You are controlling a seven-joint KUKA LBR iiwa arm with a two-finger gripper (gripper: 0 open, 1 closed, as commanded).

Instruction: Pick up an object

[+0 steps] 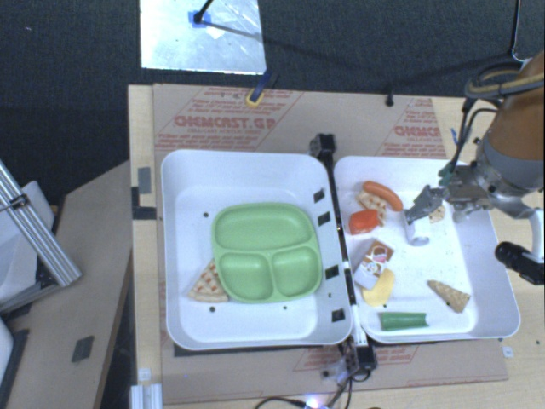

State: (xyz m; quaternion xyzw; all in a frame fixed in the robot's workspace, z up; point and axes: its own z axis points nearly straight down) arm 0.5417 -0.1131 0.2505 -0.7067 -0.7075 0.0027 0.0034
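Observation:
My gripper (pixel 426 216) hangs over the upper right part of the right bin (pixel 490 267), low above its floor. A small tan piece (pixel 437 215) lies right beside it. To its left lie a hot dog (pixel 382 193), a waffle piece (pixel 371 203) and a red tomato (pixel 364 221). Lower down are a small printed carton (pixel 373 261), a yellow piece (pixel 380 288), a green bean pod (pixel 402 319) and a tan bread wedge (pixel 449 294). Nothing shows as lifted off the bin floor.
The left bin (pixel 183 228) holds a green divided plate (pixel 265 251) with a triangular waffle slice (pixel 207 284) at its lower left. A black divider with clips (pixel 334 237) runs between the bins. The arm's body (pixel 515 143) enters from the right.

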